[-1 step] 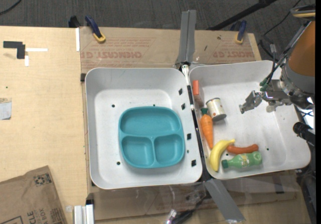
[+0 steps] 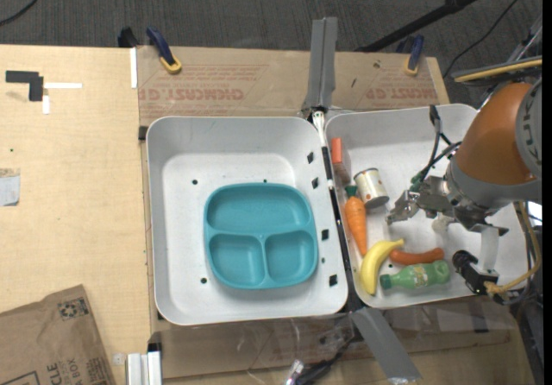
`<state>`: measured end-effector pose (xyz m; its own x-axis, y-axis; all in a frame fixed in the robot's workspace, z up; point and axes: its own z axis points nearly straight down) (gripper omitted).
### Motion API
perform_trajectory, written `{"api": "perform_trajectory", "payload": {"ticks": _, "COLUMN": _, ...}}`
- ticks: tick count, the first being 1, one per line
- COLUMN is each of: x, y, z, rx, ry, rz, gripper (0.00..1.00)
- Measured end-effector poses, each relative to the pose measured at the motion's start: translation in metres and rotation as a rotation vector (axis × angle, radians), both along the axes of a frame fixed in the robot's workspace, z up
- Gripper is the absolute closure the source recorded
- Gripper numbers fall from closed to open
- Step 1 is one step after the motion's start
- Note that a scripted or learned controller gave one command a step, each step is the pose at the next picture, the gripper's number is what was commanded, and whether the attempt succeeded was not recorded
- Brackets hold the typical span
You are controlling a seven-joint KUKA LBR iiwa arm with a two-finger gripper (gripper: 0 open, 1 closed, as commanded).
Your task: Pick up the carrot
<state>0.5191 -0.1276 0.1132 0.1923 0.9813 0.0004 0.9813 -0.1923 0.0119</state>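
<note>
Since it tapers, the carrot [image 2: 355,220] is judged light, stiff and smooth, best taken across its thicker upper half. It is found in the right bin [image 2: 405,126], against the left wall beside the banana [image 2: 376,261]. To its right, apart, the gripper [image 2: 407,206] is seen, fingers spread and holding nothing.

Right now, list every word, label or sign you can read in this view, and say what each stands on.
"CLE" and "BOX": partial black print on the brown cardboard box, beside a recycling symbol.
Red lettering on the cardboard sheet behind the bins: upside down, too blurred to read.
Green bottle label: too small to read.
</note>
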Motion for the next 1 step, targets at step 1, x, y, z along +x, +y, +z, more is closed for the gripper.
{"api": "perform_trajectory", "payload": {"ticks": 1, "x": -0.0224, "y": 0.0236, "z": -0.0123, "rx": -0.008, "ry": -0.013, "rz": 0.175, "gripper": 0.00}}
